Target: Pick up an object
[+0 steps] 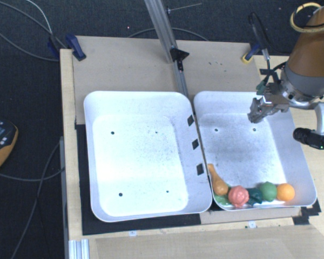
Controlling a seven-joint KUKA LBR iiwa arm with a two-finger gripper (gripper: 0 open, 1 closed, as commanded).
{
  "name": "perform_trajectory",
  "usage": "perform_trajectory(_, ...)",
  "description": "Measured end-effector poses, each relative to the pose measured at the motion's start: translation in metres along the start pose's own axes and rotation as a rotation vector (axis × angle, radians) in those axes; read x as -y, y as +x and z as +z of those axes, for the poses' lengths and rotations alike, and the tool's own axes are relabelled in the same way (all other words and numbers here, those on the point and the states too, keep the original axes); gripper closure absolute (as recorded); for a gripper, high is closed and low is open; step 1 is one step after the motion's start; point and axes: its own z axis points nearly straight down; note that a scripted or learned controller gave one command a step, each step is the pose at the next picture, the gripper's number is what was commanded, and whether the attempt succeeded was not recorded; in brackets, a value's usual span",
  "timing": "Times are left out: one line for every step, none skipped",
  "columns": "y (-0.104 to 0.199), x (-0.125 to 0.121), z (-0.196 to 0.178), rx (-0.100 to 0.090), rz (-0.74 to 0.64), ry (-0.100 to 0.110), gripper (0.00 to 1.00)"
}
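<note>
Dark carpet surrounds a pale wooden counter (129,63) on which two shallow white bins sit side by side, seen from above at a slant. At right, the grey arm (309,53) with its orange band reaches in and holds its end effector (257,112) above the far part of the right bin (243,150), well apart from everything lying there; whether it is open or closed cannot be told from this angle, and nothing can be seen in its grip. Along the right bin's near edge lies a row of small objects, touching or nearly so: an orange carrot-shaped piece (217,181) at the left, a pink ball (238,195) beside it, a dark teal item (255,196), a green ball (268,190) and an orange ball (285,191) at the right. The left bin (137,155) shows only faint dark speckling. A metal post (164,26) slants across the far side of the counter, blue clamps (75,47) grip its far corners, and cables (27,15) trail over the carpet at left near a handheld controller (0,142).
</note>
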Motion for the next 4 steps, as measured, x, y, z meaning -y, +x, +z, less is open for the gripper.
perform_trajectory(0.042, -0.019, -0.002, -0.001, -0.004, 0.002, 1.00)
perform_trajectory(0.090, -0.022, -0.004, -0.002, -0.004, 0.002, 1.00)
perform_trajectory(0.135, -0.040, 0.007, -0.001, -0.004, 0.003, 1.00)
perform_trajectory(0.176, -0.050, 0.005, -0.002, -0.003, 0.003, 1.00)
